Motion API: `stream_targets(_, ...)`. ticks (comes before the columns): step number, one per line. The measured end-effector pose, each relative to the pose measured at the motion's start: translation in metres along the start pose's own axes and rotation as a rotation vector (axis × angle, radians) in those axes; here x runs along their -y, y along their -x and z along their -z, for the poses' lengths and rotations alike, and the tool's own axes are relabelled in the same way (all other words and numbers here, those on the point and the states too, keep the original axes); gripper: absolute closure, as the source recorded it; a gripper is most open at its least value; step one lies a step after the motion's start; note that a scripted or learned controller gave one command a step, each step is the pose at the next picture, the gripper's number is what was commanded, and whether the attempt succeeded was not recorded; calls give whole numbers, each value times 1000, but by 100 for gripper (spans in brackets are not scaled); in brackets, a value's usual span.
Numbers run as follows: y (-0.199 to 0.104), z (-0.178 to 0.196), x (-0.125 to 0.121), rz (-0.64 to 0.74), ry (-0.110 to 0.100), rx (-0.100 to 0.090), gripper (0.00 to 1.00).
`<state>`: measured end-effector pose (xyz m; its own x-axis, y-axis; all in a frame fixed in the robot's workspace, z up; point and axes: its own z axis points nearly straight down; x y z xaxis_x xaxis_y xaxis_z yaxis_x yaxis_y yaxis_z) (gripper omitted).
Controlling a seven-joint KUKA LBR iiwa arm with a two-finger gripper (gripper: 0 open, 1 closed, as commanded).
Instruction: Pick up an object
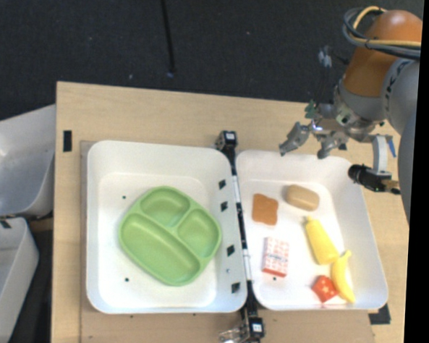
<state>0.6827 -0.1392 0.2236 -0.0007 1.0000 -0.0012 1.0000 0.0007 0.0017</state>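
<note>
The right bin holds a tan oval bread roll, an orange-brown toast slice, a yellow corn-like piece, a banana, a small red item and a pink-and-white carton. My gripper hangs above the bin's far rim, up and to the right of the toast, with its fingers spread open and nothing between them.
In the left bin lies a green divided plate. Black clips run along the seam between the bins. A white container stands off the bench's left side.
</note>
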Motion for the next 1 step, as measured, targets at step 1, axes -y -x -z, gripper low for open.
stream_targets(1,0,-63,-1,1,-4,1,0)
